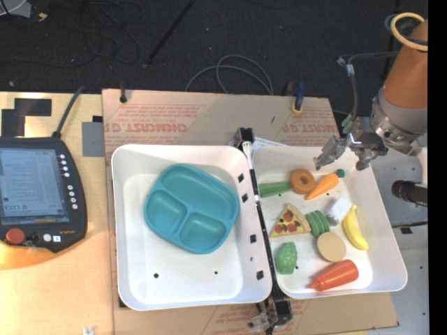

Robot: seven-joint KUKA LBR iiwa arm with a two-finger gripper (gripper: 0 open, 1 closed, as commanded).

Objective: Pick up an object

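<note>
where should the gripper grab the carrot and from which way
Across the thick orange middle of the carrot, coming straight down from above. It lies flat and slanted in the right bin, narrow enough to straddle. The donut sits close against its lower-left end, so closing nearer the green-tipped upper-right end looks safer. The gripper hangs just above it.

A teal divided plate (191, 207) lay in the left white bin (133, 285). Left of the bins, a control pendant (38, 190) with a lit screen rested on the surface (63, 285). Brown printed cardboard (188, 121) lay under both bins, and black cables (241, 68) looped beyond its far edge.
</note>
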